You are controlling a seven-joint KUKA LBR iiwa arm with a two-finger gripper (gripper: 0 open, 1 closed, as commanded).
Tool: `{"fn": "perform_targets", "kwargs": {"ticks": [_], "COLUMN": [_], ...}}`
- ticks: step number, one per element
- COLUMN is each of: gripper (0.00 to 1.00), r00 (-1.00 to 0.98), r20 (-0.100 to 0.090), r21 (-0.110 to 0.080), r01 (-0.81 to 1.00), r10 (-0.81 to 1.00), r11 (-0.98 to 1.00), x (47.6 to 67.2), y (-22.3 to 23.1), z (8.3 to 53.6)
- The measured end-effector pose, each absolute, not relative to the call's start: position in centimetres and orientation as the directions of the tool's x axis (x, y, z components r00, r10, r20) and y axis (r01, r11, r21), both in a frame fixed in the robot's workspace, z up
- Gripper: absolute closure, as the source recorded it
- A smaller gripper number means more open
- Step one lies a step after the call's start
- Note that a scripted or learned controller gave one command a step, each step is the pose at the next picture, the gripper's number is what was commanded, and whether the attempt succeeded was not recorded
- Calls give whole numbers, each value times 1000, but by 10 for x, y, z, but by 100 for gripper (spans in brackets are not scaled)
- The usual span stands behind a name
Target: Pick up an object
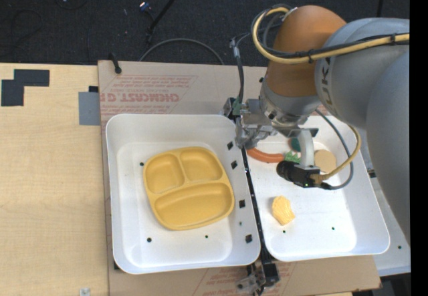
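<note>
Pincer [267, 133] state cannot be determined; it hangs low over the right bin [348, 238], far-left corner. No object is lifted. Yellow object [283, 210] lies near; pickup remains.

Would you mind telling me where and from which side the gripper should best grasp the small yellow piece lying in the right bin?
Grip the yellow piece across its narrow middle, coming straight down from above. It lies flat and alone on the floor of the right bin, apart from the walls and from the orange strip, so a top-down approach looks unobstructed. It is longer up-down than across, so fingers closing on its long sides would probably hold best.
</note>
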State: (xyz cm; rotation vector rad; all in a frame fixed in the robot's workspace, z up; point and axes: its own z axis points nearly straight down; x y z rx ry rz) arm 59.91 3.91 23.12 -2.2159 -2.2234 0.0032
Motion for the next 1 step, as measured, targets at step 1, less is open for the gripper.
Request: {"fn": "perform_targets", "kwargs": {"ticks": [1], "gripper": [100], "r00": [-6], "r20": [2], "r21": [-2], "r01": [1000], "r10": [1000], "r11": [6], "x": [606], "y": [96], "z": [238]}}
